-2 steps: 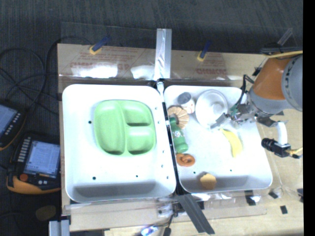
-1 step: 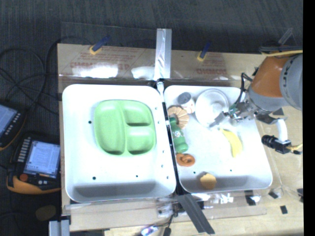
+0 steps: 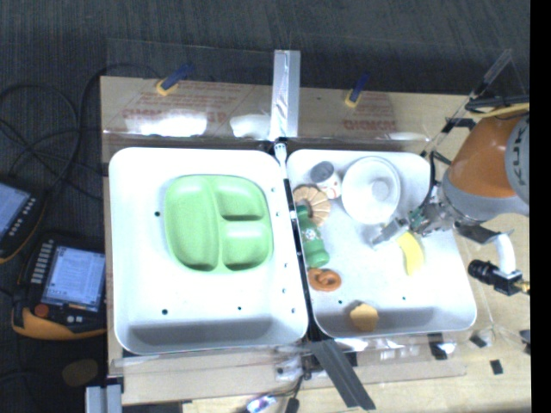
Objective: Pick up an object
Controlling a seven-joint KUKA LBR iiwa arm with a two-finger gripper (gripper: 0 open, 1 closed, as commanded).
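Jaws first: we see our gripper (image 3: pixel 389 231) low in the right bin (image 3: pixel 448 304), its tip just beside a yellow banana-shaped piece (image 3: pixel 412 253) at 4 o'clock from it, but we cannot tell how wide the jaws stand or whether anything sits between them.

We judge the likeliest failure to be a closing on air, since the tip sits between the banana piece and the white bowl (image 3: pixel 372 188) at 11 o'clock; a nudge could also push the banana piece away.

Our right bin also holds a green bottle (image 3: pixel 312 241) along its 9 o'clock wall, a tan round piece (image 3: pixel 310 200) above it, a small grey-and-white item (image 3: pixel 322 173), an orange ring (image 3: pixel 325 278) and an orange lump (image 3: pixel 363 316) toward 6 o'clock. Our left bin (image 3: pixel 138 317) holds a green divided tray (image 3: pixel 217 222).
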